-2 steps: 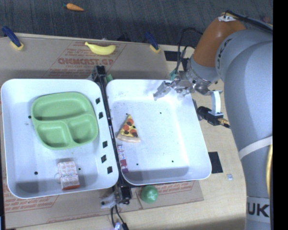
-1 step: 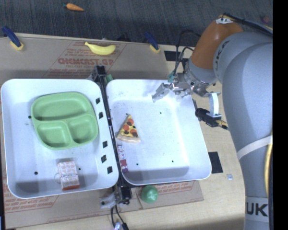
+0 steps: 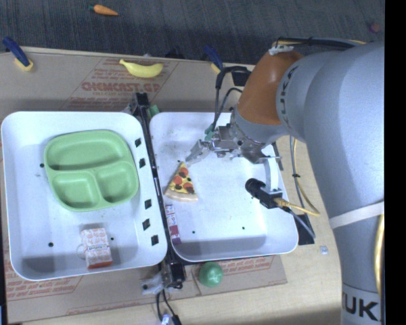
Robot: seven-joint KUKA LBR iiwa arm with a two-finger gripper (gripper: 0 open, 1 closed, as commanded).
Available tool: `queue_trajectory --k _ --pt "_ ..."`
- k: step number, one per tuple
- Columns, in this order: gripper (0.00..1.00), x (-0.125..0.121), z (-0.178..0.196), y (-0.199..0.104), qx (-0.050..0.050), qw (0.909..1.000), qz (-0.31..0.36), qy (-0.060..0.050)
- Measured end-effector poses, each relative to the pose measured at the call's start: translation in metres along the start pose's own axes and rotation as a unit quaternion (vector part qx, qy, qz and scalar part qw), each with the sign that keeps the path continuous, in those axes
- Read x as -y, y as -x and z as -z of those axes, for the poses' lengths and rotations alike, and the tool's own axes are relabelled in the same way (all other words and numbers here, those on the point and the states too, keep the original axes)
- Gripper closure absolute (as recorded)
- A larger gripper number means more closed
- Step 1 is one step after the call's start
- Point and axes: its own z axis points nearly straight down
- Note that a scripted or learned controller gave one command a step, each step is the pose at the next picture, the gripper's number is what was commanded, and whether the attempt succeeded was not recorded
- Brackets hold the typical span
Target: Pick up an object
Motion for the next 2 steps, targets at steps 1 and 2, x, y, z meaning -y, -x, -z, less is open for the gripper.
queue_trajectory --k 1,2 --pt "0.0 -0.0543 0.1076 0.0093 0.001 1.0 -0.001 0.004" --pt "0.0 -0.0537 0.1062 0.009 0.001 1.0 -0.001 0.002"
